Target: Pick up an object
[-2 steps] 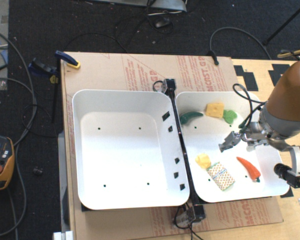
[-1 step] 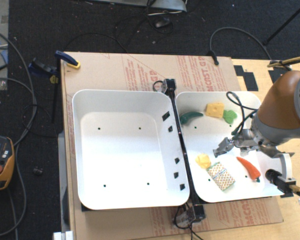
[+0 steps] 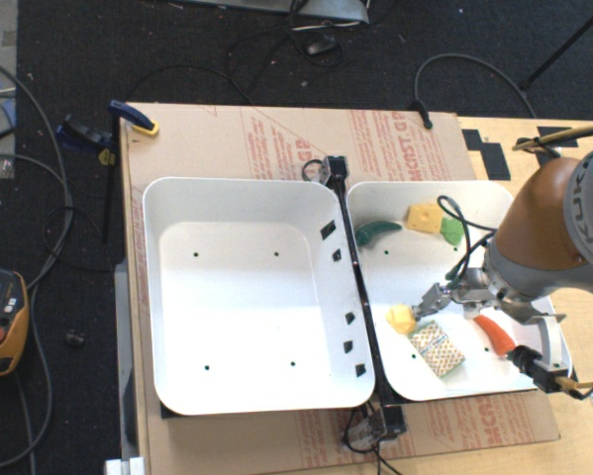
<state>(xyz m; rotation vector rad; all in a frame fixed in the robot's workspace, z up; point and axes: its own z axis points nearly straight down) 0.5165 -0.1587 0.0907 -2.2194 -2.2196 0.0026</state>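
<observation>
The gripper (image 3: 427,305) hung just beside the yellow block (image 3: 401,318), at its 2 o'clock; finger opening could not be determined. The adjacent patterned packet (image 3: 438,349) risked deflecting the grasp.

Red mirrored lettering on cardboard sheet (image 3: 276,142), not legible

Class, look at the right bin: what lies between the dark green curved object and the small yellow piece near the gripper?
Nothing: in the camera view, bare white bin floor separates the dark green curved object from the small yellow piece.
</observation>
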